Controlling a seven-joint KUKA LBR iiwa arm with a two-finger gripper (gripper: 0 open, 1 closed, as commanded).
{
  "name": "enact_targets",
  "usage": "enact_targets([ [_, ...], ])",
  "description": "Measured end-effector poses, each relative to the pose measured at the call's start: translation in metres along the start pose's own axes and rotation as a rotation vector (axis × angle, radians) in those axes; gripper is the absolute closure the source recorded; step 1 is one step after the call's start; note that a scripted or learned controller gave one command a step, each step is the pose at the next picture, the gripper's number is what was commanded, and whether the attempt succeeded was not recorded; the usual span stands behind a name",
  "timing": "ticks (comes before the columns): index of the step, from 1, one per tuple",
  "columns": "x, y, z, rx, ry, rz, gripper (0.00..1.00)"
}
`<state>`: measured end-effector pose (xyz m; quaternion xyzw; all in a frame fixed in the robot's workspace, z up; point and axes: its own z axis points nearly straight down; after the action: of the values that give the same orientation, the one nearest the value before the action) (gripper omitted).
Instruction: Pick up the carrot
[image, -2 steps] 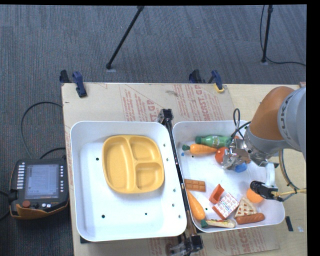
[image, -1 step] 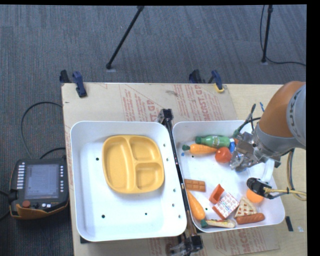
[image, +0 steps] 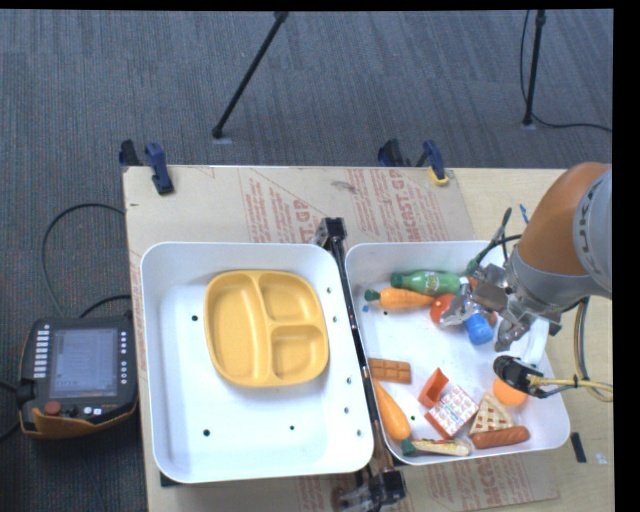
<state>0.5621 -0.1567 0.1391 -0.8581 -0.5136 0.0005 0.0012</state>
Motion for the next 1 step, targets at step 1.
enact_targets([
  [1,-0.0643,-0.056,0.032,0.001,0.0,-0.219,0.0],
])
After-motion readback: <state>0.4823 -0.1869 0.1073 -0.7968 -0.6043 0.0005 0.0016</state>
